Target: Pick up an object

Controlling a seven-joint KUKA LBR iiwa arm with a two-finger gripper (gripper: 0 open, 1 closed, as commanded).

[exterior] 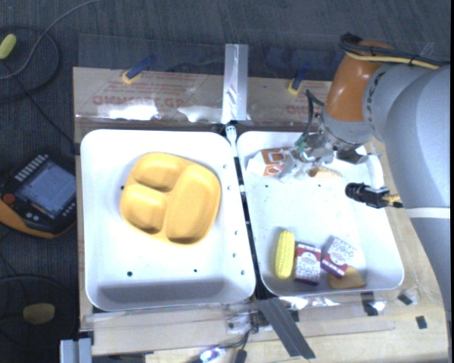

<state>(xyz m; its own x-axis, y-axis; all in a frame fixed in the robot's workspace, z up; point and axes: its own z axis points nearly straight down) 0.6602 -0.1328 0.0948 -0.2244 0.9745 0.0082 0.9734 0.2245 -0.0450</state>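
Observation:
My gripper [309,156] hangs low over the back of the right bin [378,225], below the arm's orange band [348,89]. Right beside it, to the left, lies a small white and orange packet [271,161]; a pale brown item [327,172] lies just to its right. I cannot tell whether the gripper touches either one. At the front of the same bin lie a yellow corn cob [285,252], two red and white boxes [308,263] [339,255] and a brown flat piece [348,280].
The left bin [106,271] holds a large yellow divided plate [170,197]. A black fitting [367,193] juts from the arm over the right bin's right side. A metal divider [235,82] stands behind the bins. A handheld controller [38,195] lies on the floor at left.

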